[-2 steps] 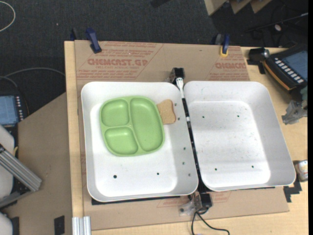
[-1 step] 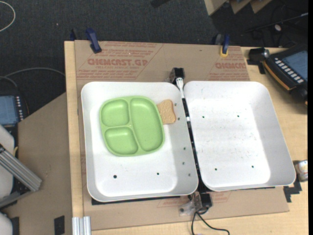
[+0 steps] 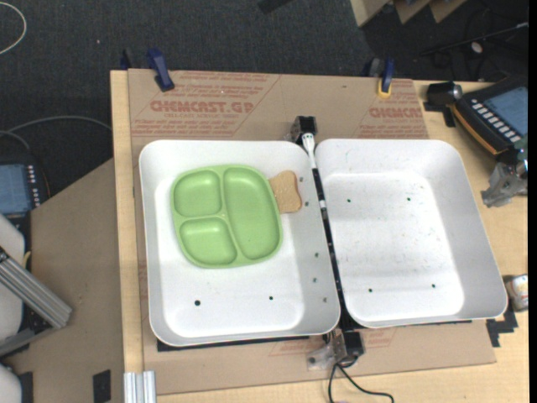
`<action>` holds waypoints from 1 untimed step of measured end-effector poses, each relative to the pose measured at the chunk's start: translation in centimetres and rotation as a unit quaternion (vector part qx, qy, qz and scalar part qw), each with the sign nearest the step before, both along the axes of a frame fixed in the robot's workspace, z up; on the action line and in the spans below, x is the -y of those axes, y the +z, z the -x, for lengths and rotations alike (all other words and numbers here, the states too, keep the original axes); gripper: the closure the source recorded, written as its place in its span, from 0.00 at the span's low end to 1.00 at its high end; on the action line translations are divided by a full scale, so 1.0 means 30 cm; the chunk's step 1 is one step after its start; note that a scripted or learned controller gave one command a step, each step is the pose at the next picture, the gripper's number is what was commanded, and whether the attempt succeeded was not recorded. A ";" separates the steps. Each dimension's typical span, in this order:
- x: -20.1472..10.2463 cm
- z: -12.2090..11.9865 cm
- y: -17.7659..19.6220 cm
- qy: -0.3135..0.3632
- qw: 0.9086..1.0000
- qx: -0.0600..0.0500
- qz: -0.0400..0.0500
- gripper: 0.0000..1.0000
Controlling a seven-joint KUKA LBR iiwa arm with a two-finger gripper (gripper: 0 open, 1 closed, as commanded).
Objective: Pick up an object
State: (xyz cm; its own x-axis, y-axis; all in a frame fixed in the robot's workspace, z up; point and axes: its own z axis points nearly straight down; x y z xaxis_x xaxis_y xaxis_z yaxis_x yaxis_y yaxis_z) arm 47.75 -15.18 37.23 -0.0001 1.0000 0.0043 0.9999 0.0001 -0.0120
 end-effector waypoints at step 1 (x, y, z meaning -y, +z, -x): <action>0.140 -0.062 0.167 -0.002 1.000 0.010 0.005 1.00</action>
